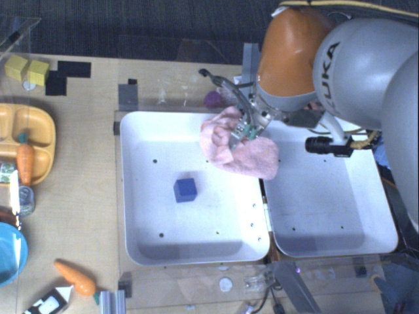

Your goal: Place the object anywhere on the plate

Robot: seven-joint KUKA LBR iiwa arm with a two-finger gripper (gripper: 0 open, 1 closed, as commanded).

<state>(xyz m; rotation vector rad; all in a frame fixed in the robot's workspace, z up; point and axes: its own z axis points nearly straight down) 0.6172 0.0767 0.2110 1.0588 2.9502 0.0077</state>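
A pink cloth [243, 154] hangs bunched at the back right corner of the left bin [150, 241], its lower edge drooping over the divider between the two bins. My gripper [243, 131] reaches down from the orange-banded wrist and is shut on the cloth's upper folds, pinching them between its fingers. A small blue cube [185, 190] lies on the left bin's floor, well left of and below the gripper. A yellow divided plate [40, 120] sits on the bench at the far left, outside the bins, with a carrot [25, 163] in it.
The right bin [340, 241] lies under the arm. A purple object [213, 99] sits just behind the left bin's back rim. A blue dish [12, 252] and another carrot [77, 278] are at the lower left. Yellow blocks [27, 70] sit at the back left.
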